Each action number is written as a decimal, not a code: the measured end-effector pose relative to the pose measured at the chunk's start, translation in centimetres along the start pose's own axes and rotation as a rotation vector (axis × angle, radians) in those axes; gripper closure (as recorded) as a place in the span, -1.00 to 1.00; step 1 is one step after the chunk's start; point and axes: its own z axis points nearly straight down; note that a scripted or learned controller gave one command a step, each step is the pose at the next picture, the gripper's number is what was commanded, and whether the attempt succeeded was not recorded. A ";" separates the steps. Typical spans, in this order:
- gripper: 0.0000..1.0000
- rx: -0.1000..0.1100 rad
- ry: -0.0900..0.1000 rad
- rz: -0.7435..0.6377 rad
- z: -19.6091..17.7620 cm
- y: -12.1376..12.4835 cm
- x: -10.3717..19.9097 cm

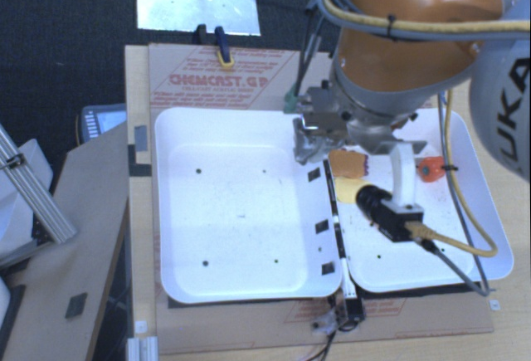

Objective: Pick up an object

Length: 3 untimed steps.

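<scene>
Orange-banded arm (423, 11) lowered over the right bin (465, 260), gripper (332, 148) near the bins' shared edge, finger state not discernible, yellow-orange block (348, 165) lying just beneath, small orange object (428, 169) nearby.

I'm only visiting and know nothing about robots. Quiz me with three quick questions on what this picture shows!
1. True or false: the small orange-red object lies in the left shallow white bin.
2. From which side of the view does the grey arm with an orange band reach in? A) left B) right C) bottom
3. Fill in: the yellow-orange block lies in the ___ bin.

Key: 1 false; 2 B; 3 right.
</scene>
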 end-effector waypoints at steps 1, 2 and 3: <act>1.00 -0.010 0.002 0.004 -10.8 0.3 2.3; 1.00 -0.002 -0.002 0.003 -12.6 5.5 6.9; -1.00 0.001 -0.003 0.005 -12.5 5.4 6.7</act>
